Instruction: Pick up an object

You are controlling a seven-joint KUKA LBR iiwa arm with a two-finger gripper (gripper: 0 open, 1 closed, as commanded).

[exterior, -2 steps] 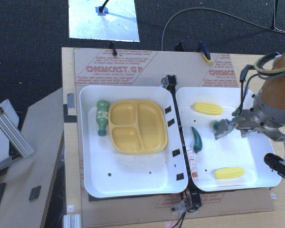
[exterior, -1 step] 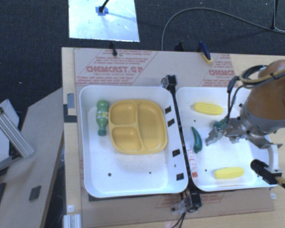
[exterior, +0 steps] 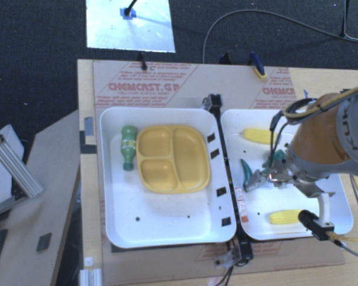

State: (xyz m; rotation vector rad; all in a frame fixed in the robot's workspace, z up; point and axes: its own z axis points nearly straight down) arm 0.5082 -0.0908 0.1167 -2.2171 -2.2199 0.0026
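Observation:
In the right bin (exterior: 340, 219), my gripper (exterior: 256, 179) hangs low over the floor near the left wall, pointing left. A small teal curved object (exterior: 246, 170) lies right at its tip, touching or nearly so; I cannot tell whether it is held. A yellow corn cob (exterior: 258, 136) lies at the far side of this bin. Another yellow piece (exterior: 284, 217) lies near the front wall. The grey arm with its orange band (exterior: 319, 139) covers the bin's right half.
The left bin (exterior: 116, 219) holds a yellow divided plate (exterior: 170, 158) with a green bottle (exterior: 128, 147) lying beside its left edge. A black divider strip (exterior: 224, 165) runs between the bins. Cables (exterior: 322, 228) trail along the arm.

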